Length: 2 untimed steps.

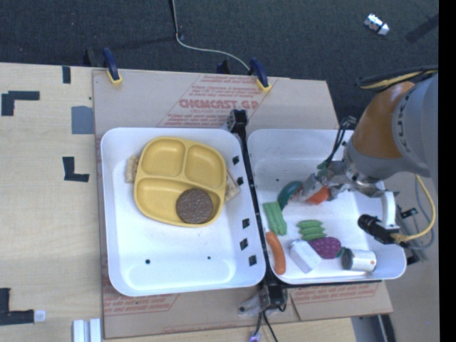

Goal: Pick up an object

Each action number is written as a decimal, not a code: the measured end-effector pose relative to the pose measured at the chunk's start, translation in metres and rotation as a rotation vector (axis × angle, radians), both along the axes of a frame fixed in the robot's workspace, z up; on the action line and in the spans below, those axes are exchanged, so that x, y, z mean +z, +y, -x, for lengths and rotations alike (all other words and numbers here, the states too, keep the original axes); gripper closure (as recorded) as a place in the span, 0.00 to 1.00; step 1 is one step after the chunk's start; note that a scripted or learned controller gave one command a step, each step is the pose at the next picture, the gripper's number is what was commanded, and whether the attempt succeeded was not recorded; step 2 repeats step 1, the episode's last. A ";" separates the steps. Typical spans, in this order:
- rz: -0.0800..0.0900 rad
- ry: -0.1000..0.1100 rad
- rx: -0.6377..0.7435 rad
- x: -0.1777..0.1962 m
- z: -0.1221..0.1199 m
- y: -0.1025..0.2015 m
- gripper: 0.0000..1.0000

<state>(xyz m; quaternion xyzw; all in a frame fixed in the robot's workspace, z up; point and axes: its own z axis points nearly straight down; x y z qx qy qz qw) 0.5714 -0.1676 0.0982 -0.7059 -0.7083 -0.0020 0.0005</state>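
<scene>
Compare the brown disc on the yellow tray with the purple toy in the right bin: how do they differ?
The brown disc is round and flat; the purple toy is lumpy and longer than wide. The disc lies in a compartment of the yellow tray in the left bin; the purple toy lies on the floor of the right bin, among other toys. Both are small and apart from the gripper.

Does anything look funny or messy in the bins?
A little. The yellow tray sits tilted in the left bin, with something tan poking out beneath it. The toy foods in the right bin lie jumbled together.
</scene>
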 end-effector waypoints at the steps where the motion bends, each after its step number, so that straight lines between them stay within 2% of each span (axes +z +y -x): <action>1: 0.002 -0.006 0.006 0.107 -0.011 0.077 1.00; 2: 0.002 -0.006 0.006 0.107 -0.011 0.077 1.00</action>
